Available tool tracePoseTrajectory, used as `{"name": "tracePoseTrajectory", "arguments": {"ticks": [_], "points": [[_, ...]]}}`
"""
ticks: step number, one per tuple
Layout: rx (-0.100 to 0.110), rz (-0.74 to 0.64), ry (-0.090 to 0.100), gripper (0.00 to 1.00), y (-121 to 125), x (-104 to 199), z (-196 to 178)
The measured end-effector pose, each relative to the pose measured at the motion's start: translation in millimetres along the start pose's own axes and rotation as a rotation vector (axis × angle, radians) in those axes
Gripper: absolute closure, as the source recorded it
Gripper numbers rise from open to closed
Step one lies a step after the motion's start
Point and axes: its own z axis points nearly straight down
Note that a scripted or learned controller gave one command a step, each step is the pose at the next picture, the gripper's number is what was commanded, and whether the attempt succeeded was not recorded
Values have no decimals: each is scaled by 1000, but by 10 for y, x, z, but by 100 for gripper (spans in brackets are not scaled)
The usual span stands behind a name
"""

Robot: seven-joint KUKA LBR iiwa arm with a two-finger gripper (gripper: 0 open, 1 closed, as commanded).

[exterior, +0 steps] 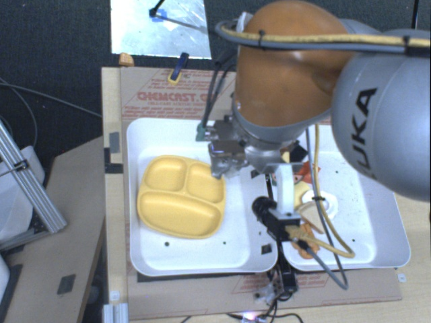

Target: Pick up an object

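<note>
A yellow three-compartment plate [180,195] lies flat in the left white bin [148,140]. My gripper [219,163] hangs from the big grey and orange arm, right above the plate's far right rim, between the two bins. I cannot make out whether it touches the plate. In the right bin [377,247], partly hidden by the arm, lie a white and yellow round thing [319,200], a small red piece [307,174] and an orange-tan thing [306,239].
The arm's bulk covers the far half of the right bin. A cardboard sheet [161,96] lies under and behind the bins, with a small blue and yellow object [178,68] on it. An aluminium frame [27,180] stands at the left.
</note>
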Motion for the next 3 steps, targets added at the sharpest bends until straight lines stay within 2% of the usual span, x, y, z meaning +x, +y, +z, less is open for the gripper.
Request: {"name": "tracePoseTrajectory", "arguments": {"ticks": [1, 2, 3], "points": [[-16, 5, 6, 100, 24, -35, -194], [-17, 15, 2, 100, 17, -760, -362], [-19, 4, 5, 100, 19, -715, -464]]}}
